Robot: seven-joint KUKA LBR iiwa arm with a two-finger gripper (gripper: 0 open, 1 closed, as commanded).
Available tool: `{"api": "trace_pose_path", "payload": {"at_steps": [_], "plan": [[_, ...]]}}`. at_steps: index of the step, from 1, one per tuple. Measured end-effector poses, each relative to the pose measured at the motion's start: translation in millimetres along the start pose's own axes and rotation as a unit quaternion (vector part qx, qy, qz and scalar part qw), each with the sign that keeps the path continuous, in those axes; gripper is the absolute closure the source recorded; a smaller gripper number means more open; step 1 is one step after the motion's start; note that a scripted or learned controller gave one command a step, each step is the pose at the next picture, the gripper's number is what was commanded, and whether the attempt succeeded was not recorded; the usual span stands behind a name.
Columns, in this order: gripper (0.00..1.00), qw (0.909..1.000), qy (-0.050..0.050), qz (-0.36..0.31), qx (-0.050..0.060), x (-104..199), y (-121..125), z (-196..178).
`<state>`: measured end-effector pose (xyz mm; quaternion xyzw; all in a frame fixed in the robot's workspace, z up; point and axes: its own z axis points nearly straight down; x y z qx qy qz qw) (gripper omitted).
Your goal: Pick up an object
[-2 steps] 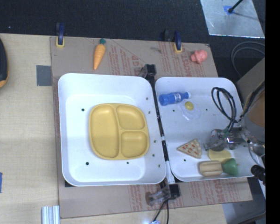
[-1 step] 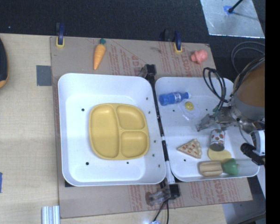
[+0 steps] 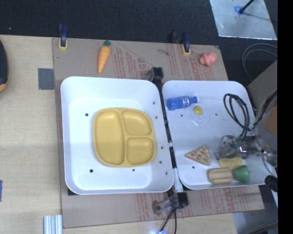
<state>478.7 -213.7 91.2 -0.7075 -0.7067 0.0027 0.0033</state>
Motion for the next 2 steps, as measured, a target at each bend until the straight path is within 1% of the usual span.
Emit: {"api": "trace_pose_path", "payload": {"at_steps": [1,2], "plan": [[0.0,1.0,-0.001,-0.005,-0.006,14.7,78.6,-2.2],[0.0,1.0,0.0,0.0,0.0,0.5,2.2,0.0]]}}
